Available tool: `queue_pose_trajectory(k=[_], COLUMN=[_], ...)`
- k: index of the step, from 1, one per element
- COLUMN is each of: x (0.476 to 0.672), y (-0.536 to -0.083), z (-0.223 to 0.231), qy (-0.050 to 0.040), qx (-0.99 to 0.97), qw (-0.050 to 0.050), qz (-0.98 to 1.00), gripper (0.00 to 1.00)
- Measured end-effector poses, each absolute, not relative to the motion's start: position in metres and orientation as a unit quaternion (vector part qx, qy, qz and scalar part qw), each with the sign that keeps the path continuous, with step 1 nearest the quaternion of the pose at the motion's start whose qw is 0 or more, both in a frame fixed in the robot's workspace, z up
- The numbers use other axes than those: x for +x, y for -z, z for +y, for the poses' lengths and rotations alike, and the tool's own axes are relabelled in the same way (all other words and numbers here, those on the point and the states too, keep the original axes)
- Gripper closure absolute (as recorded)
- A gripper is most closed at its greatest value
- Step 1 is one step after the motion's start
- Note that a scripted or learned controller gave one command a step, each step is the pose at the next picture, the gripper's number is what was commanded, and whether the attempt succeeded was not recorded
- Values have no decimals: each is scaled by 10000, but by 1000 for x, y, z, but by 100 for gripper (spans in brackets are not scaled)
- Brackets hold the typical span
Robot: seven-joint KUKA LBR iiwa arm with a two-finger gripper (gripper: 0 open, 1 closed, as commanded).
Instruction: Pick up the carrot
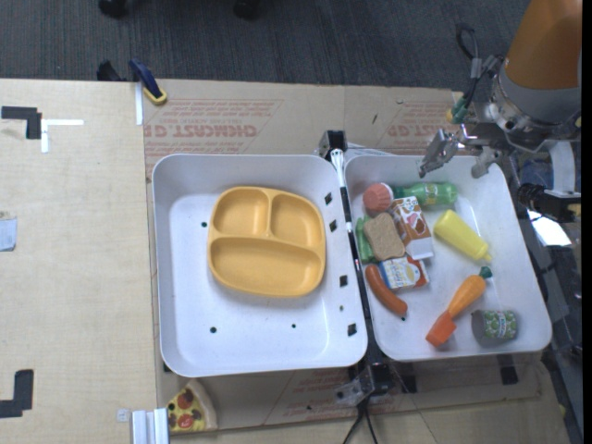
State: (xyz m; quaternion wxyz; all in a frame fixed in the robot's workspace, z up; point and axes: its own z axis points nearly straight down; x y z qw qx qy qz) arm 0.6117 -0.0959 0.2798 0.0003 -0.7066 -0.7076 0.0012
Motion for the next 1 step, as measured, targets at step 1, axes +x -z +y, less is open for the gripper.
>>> queue_pose_trajectory(k=[1], x=[575], y=[-135], z=[-160], qy=[-12], qx=[-7116], qw=[8], qz=[-7026], gripper=[0])
